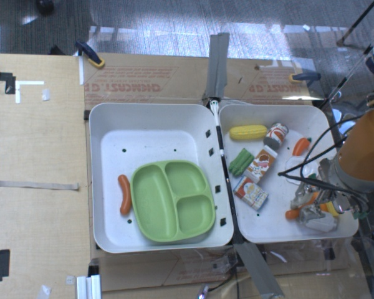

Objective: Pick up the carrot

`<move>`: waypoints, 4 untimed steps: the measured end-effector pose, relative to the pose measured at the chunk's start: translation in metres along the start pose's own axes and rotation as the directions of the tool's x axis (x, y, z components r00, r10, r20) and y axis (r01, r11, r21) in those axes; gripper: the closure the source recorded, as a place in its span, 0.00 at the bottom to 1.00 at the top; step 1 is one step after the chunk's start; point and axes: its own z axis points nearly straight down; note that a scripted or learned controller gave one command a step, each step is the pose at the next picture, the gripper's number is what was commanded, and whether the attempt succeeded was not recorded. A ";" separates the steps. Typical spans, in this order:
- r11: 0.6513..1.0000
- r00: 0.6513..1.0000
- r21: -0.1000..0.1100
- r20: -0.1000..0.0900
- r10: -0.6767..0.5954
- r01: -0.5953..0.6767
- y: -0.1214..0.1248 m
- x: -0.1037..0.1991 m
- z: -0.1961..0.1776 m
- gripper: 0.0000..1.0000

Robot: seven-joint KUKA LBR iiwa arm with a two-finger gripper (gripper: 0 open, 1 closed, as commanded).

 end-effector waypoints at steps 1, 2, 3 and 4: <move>0.992 0.992 -0.001 0.001 -0.130 0.130 0.053 -0.027 -0.056 1.00; 0.908 0.908 -0.001 0.002 -0.419 0.419 0.005 -0.061 -0.141 1.00; 0.908 0.908 -0.001 0.002 -0.420 0.420 0.005 -0.061 -0.141 0.00; 0.756 0.756 0.004 0.004 -0.654 0.654 0.013 -0.029 -0.020 0.00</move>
